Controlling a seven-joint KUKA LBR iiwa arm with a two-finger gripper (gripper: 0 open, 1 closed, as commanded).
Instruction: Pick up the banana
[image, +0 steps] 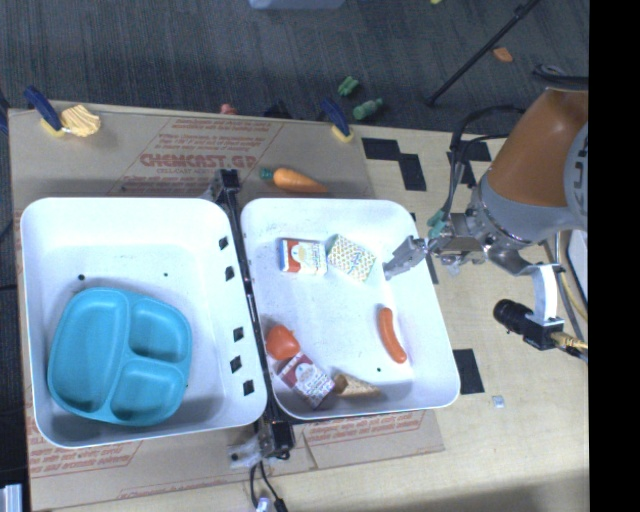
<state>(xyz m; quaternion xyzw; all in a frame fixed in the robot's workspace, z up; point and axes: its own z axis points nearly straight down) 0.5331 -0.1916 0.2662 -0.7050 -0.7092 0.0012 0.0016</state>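
Lump of yellow (80, 122), maybe banana, well apart from gripper (405, 258)

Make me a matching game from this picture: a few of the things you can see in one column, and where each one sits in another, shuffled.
Things:
1. blue divided plate
2. carrot
3. hot dog
4. gripper

Places:
A. on the cardboard behind the bins
B. in the left bin
C. over the right rim of the right bin
D. in the right bin, near its right wall

Pairs: 1-B, 2-A, 3-D, 4-C
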